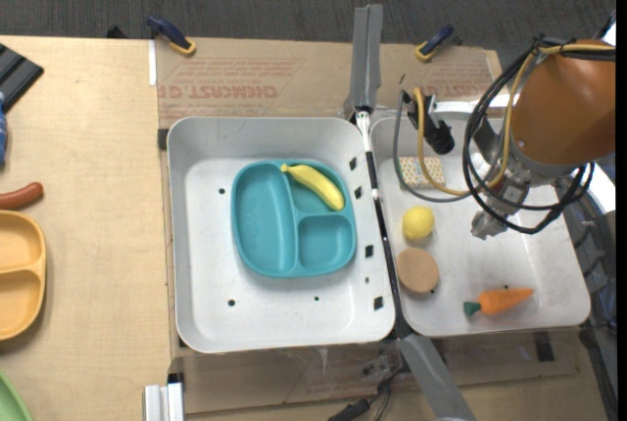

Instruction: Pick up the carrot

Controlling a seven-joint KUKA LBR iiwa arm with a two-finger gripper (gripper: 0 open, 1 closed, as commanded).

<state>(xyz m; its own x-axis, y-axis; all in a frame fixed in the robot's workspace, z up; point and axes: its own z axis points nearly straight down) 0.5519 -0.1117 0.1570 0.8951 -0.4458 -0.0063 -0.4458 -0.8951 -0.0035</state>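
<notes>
The carrot point(502, 301), orange with a green stub at its left end, lies flat near the front edge of the right bin point(558, 311). My gripper point(487, 224) hangs under the orange-banded wrist point(563, 106) over the middle of that bin. It sits above and slightly left of the carrot, well apart from it. Cables loop around the wrist and hide much of the tool.
A yellow lemon point(418, 221) and a tan round disc point(417, 270) sit at the right bin's left side, with a small patterned item point(421, 174) behind them. In the left bin point(196, 292), a teal divided plate point(284, 228) holds a banana point(315, 184).
</notes>
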